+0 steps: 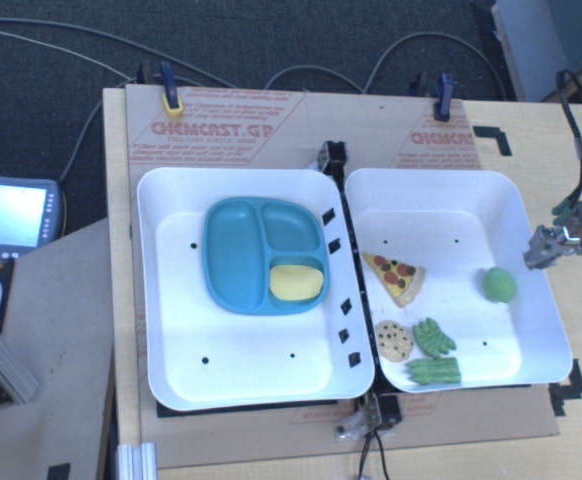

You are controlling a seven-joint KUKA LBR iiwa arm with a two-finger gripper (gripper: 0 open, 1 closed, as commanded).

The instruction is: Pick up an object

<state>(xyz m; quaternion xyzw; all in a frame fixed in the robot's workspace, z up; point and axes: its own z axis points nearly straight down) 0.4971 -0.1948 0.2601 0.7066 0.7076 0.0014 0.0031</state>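
Observation:
The right bin [451, 190] holds a toy pizza slice [395, 276], a chocolate-chip cookie [394, 341], two green bean-like pieces [433, 337] [434, 371] and a green ball [499, 285]. In the left bin [171, 298] lies a blue divided plate [253, 248] with a yellow lump [296, 282] in its lower right compartment. A small grey part of my gripper [551, 246] shows just over the right bin's right rim, above and to the right of the green ball and apart from it. Nothing is seen in it.
A row of black clips [339, 288] runs along the joint between the two bins. Clamps [170, 93] [443, 96] hold the board at the back. A screen [13, 213] stands off the bench at the left.

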